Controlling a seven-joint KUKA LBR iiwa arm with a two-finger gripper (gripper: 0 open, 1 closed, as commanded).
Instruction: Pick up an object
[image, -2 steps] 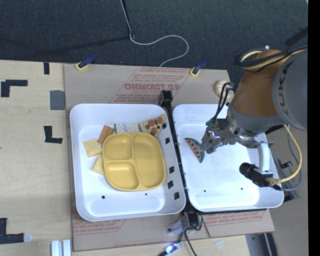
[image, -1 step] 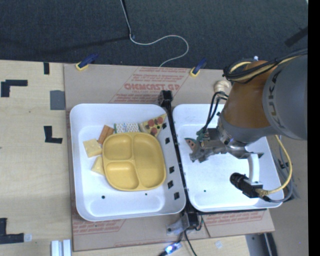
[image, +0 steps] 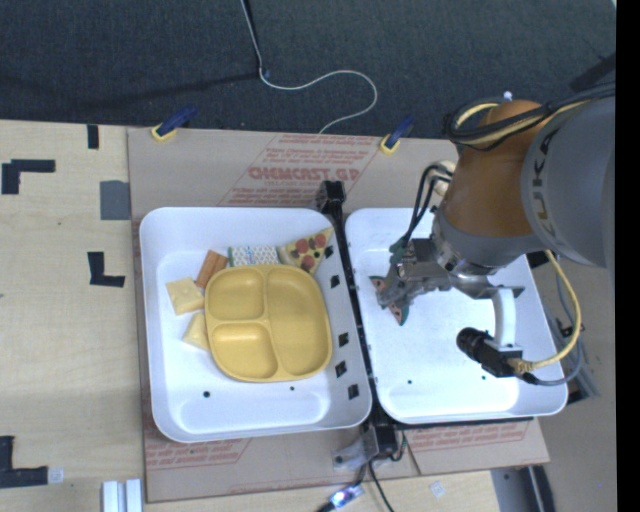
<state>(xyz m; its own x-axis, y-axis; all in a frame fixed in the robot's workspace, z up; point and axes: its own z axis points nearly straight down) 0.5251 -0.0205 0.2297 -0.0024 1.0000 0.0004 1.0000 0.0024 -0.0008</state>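
— Over the right bin, close to its left wall, we find the gripper, with the arm reaching in from the right.

— Its state?

— We cannot tell how far it is open. A small reddish-brown piece shows just at its tip, but we cannot say whether it is gripped, merely touching, or lying on the bin floor beneath.

— Where are the other candidate objects?

— All in the left bin. A yellow divided plate lies in the middle. Tan crackers sit at its left edge, one partly under the rim. A pizza-slice toy lies at its far right, near the wall between the bins.

— Risks from here?

— We judge three. First, if the reddish-brown piece is only nipped at an edge, it may slip out on the lift. Second, the gripper works close to the dividing wall, so a sideways move could strike it and jolt both bins. Third, should the program cross to the left bin, the plate looks too broad and smooth to pinch, and the flat crackers offer little height, so a closing grasp may come away with nothing.
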